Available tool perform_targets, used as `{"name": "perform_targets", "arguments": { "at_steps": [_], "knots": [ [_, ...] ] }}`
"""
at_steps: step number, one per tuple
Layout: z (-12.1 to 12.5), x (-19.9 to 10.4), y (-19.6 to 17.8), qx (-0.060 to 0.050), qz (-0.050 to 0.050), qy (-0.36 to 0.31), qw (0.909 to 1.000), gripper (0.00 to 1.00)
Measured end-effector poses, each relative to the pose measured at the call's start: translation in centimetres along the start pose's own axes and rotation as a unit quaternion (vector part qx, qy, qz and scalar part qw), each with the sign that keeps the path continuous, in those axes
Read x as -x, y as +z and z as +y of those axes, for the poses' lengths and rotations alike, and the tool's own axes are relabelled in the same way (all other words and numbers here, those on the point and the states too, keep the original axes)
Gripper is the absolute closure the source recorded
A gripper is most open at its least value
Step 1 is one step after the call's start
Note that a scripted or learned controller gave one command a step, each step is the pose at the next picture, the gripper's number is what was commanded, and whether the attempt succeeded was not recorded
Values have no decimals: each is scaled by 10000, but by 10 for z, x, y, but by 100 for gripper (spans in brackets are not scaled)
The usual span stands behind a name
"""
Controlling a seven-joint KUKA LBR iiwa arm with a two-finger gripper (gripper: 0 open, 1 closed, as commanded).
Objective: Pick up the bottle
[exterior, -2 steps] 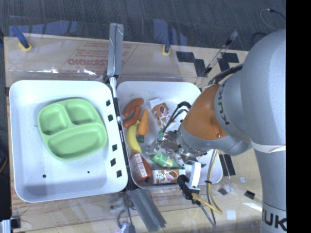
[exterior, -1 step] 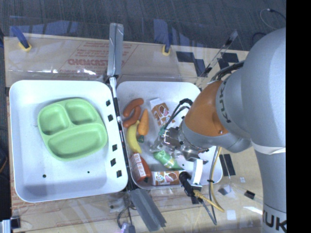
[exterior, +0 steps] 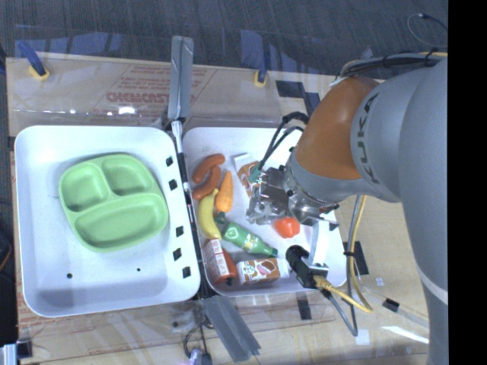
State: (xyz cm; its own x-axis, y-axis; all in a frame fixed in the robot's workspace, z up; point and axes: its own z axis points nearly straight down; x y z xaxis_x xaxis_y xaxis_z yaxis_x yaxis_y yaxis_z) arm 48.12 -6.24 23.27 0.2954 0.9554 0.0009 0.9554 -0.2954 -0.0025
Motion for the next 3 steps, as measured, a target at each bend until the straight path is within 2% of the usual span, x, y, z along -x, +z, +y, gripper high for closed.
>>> {"name": "perform_targets", "arguments": {
  "at_steps": [1,2,3],
  "knots": [
    [0,0,0,-2,-1,5,10000,0],
    [26,27,140,-6,-2,641,9979,0],
    [26,27,140,-6,-3,642,9979,0]
  ]
}}
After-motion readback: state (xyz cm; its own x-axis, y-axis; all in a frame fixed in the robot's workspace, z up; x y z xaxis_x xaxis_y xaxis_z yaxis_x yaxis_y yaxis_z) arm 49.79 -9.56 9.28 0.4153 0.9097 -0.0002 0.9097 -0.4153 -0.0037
